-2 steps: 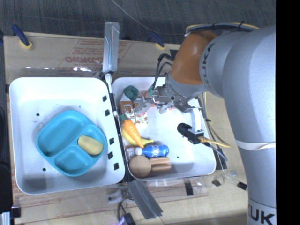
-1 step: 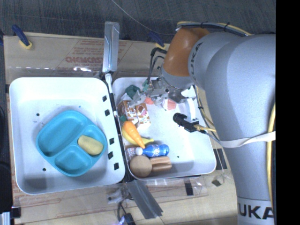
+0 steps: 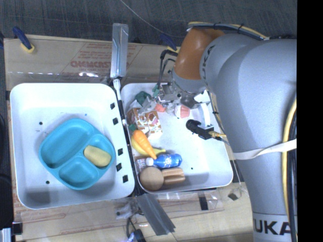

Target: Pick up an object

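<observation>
My gripper (image 3: 169,98) hangs low over the far end of the right bin (image 3: 217,160), under the orange wrist band. Just left of it lies a small green and white thing (image 3: 144,98). A brown patterned packet (image 3: 146,121) sits a little nearer the camera. Below that are an orange carrot (image 3: 142,142), a blue bottle (image 3: 168,161), a tan ball (image 3: 151,178) and a brown bun-like piece (image 3: 174,175). Small pinkish bits (image 3: 162,107) show right at the gripper; whether it touches them is unclear.
The left bin (image 3: 25,105) holds a blue divided plate (image 3: 63,147) with a yellow lump (image 3: 97,156) in one compartment. A grey metal bar (image 3: 119,49) stands at the wall between the bins. The big grey arm covers the right side.
</observation>
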`<action>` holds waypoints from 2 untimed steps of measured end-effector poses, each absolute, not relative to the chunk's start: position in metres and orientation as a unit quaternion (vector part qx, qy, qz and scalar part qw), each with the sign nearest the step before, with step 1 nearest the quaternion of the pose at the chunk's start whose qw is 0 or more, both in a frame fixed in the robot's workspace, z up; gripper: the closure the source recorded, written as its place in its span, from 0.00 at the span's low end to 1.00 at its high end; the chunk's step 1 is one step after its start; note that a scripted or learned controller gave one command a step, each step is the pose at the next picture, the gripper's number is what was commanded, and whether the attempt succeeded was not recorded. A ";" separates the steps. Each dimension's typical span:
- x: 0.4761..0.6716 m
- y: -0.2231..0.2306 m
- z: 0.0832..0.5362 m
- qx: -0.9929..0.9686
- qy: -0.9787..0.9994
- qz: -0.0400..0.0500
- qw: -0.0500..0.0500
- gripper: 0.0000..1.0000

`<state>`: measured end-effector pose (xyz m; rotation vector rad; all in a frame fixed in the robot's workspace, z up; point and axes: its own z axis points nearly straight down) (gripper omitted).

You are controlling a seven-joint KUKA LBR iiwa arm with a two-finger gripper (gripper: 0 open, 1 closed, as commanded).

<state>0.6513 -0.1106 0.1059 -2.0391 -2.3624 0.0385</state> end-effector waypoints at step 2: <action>0.652 -0.110 0.115 -0.644 -0.765 0.012 0.012 1.00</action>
